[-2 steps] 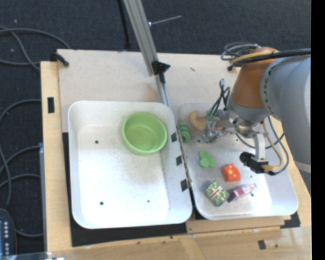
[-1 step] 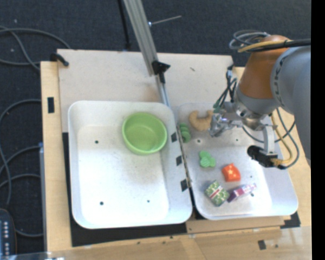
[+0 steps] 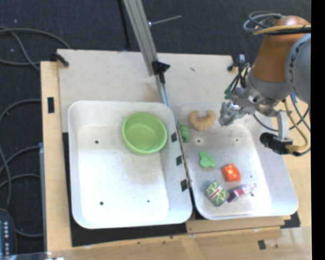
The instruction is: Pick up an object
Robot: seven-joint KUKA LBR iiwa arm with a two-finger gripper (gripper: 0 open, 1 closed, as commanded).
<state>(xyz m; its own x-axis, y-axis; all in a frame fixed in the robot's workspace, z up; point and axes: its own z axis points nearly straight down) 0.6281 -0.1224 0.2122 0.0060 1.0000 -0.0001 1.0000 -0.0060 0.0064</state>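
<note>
Five objs in right bin [image 3: 271, 161]; tool [image 3: 228, 114] near tan piece [image 3: 201, 119], finger state unclear.

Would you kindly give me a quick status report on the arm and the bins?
Gripper over right bin's far edge. Tan curved piece just beside it, ungrasped. Orange block, green pieces nearer. Green bowl in left bin.

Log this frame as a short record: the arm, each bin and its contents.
gripper: above the far edge of the right bin, near the tan curved piece
left bin: green bowl at its far side
right bin: tan curved piece, small green piece, orange block, green patterned block, purple and white item
held: nothing visibly
</note>
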